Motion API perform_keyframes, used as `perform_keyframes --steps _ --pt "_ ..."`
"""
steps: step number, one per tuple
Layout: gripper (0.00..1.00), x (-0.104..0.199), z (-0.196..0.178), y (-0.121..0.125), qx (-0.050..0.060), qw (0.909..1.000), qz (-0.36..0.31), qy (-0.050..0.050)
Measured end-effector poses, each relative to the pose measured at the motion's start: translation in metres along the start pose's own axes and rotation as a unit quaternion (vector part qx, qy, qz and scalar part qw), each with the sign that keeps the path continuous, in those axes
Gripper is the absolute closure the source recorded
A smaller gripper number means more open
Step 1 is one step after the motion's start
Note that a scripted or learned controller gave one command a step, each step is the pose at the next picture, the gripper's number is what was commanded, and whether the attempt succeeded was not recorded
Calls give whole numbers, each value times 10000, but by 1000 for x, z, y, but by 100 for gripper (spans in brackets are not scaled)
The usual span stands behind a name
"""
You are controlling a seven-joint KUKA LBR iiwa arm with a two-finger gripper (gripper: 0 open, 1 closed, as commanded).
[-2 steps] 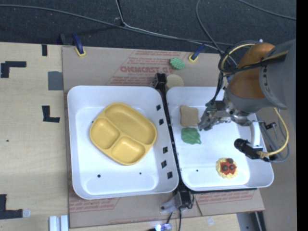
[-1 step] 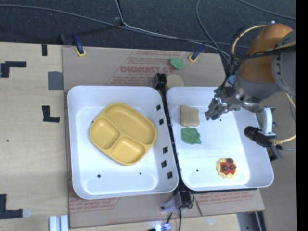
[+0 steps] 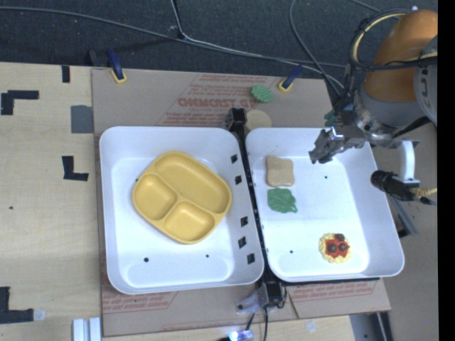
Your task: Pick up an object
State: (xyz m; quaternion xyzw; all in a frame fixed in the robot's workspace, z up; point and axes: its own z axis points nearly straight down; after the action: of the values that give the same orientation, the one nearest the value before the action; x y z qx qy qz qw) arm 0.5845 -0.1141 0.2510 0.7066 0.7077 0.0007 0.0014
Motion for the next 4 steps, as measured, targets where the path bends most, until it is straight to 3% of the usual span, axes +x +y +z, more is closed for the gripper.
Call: perform_keyframes --steps 1,3,4 --pt "100 0 -34 1 2 10000 3 1" --pt "100 101 2 -10 28 10000 -17 6" --pt "100 152 1 -23 28 10000 -24 10"
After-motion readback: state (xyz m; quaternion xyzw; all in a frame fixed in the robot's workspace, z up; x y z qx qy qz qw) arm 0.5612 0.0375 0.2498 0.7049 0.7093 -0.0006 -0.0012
